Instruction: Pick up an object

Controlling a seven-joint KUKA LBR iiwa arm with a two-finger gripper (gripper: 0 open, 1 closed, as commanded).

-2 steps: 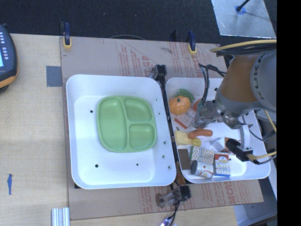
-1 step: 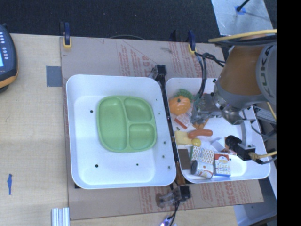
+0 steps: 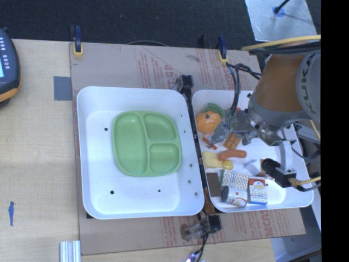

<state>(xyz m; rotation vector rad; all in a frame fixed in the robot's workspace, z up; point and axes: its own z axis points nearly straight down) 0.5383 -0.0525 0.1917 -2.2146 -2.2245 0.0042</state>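
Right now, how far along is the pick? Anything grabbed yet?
Done: the arm has reached over the right bin, with its claw down among the toys near the orange pumpkin. In hand: nothing that I can see lifted; the sausage and small cartons lie in the bin. Left: the grab and the lift. The left bin holds the green tray.

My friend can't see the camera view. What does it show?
A grey and orange robot arm reaches over the right white bin, which is crowded with toy food such as an orange pumpkin and a sausage. The left bin holds a green divided plate.
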